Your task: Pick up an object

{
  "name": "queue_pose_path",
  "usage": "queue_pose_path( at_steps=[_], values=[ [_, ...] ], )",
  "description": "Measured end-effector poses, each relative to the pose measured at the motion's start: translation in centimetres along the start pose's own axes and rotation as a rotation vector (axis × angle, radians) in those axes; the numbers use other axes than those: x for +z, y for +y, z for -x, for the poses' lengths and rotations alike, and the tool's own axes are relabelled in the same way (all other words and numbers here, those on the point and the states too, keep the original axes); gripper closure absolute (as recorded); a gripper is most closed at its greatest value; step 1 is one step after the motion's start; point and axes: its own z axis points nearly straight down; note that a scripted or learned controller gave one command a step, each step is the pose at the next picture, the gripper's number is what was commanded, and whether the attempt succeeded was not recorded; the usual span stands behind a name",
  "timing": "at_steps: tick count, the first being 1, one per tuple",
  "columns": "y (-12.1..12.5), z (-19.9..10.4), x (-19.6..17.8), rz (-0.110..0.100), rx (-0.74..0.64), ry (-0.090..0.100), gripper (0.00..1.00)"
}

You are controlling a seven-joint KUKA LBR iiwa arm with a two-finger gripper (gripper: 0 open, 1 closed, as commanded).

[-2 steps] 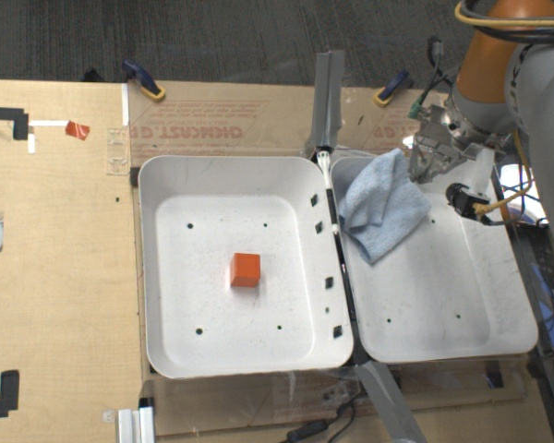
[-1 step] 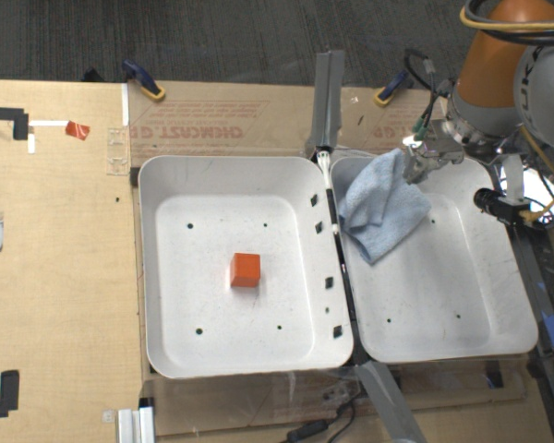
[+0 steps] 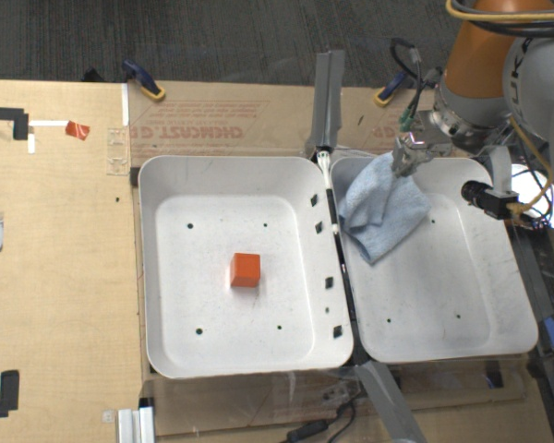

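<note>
A light blue cloth hangs over the back left part of the right bin. Its top corner is pinched between the fingers of my gripper, which is shut on it and holds it lifted. The cloth's lower end still drapes near the bin floor and the divider. An orange-red cube sits near the middle of the left bin, far from the gripper.
A grey post stands at the back between the two bins. Cables and a black connector hang by the arm over the right bin's back right. Blue clamps sit on the cardboard behind.
</note>
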Motion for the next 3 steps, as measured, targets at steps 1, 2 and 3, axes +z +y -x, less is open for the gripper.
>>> queue_pose_path(
  at_steps=[1, 2, 3],
  values=[
    [-3.8, -0.6, 0.8, -0.002, 0.036, 0.0, 1.0],
    [-3.8, -0.6, 0.8, -0.002, 0.036, 0.0, 0.0],
    [-2.2, -4.3, 0.8, -0.001, 0.099, 0.0, 0.0]
  ],
)
